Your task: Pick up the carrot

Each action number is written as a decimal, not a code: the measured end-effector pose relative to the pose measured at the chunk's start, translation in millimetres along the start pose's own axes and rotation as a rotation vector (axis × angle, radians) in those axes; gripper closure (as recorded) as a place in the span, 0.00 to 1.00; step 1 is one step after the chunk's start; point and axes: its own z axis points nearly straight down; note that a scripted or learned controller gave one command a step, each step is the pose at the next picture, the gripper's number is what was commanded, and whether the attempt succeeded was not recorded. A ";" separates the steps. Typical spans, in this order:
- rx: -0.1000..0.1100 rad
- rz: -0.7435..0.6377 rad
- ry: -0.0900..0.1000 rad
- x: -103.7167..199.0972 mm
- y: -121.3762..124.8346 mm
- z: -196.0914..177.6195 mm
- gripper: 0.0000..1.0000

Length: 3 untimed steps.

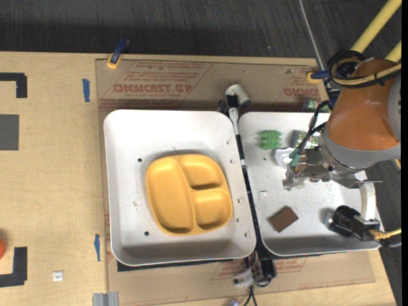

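Your claw (pixel 294 173) hangs over the right bin (pixel 306 236), in its upper middle part, with the arm (pixel 363 116) coming in from the right edge and its orange band above the bin's far right corner. You cannot tell from this slanted view whether the claw is released or clenched, and nothing can be made out in its grip.

You also cannot tell where the carrot lies. What you can see in the right bin is a small green ridged piece (pixel 269 139) just left of the claw, near the bin's top wall, and a flat brown square (pixel 282 218) lower down, apart from the claw and near the bottom wall.

In the left bin (pixel 124 139) a yellow divided tray (pixel 189 192) sits near the middle, its compartments facing up.

Both bins rest on a printed cardboard sheet (pixel 159 81) on the surface (pixel 51 171). At the far left edge of the surface you can see a sliver of something red-orange (pixel 2 248), too cut off to name.
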 end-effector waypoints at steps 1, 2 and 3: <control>0.006 0.370 0.001 13.5 -12.2 16.6 1.00; 0.001 0.655 0.000 41.7 -11.4 -25.9 1.00; 0.002 0.964 -0.001 61.6 -11.5 -50.1 1.00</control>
